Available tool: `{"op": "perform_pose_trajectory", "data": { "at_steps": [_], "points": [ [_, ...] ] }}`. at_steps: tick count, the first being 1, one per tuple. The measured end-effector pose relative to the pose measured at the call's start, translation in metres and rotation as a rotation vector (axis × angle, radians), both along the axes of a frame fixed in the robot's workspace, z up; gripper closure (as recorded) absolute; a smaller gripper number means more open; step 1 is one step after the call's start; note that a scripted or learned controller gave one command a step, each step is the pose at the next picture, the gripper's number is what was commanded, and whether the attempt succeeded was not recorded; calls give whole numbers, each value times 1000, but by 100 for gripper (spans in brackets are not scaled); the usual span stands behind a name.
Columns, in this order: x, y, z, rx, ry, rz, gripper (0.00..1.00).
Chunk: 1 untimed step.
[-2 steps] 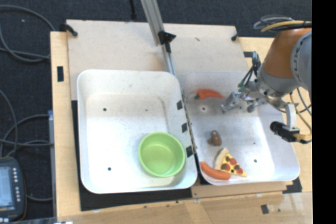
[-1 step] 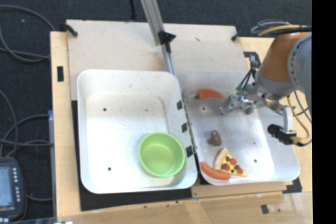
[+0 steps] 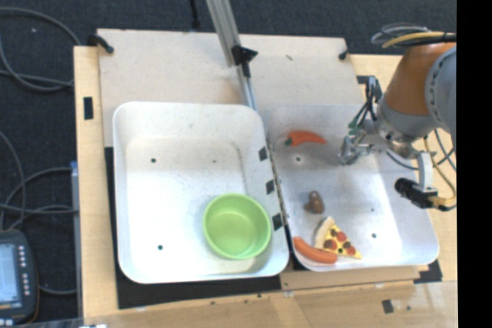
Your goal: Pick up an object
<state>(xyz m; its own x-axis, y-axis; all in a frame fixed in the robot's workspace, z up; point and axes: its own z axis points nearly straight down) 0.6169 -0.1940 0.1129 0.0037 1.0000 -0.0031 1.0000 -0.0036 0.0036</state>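
- My arm comes in from the right and its outer part is cut off at the picture's edge; I see the orange band and the grey wrist below it.
- My gripper hangs over the far part of the right bin, small and blurred among cables; I cannot tell whether it is open or closed, nor whether it touches the bin floor.
- Nothing can be seen held in it.
- A slanted metal pole runs from the top of the picture down to the gap between the bins, and its upper end is cut off.
- In the right bin, an orange carrot-like toy lies at the far left, just left of my gripper and apart from it.
- A small brown lump sits near the middle of that bin; its shape is too small to make out.
- A toy pizza slice lies at the near side, and a red sausage lies just beside it at the near edge.
- A green bowl stands upright in the near right corner of the left bin.
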Motion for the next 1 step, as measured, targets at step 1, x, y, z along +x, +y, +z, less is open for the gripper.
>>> {"op": "perform_pose_trajectory", "data": {
  "at_steps": [1],
  "points": [
    [-5,-7,58,1,-4,5,100]
  ]
}}
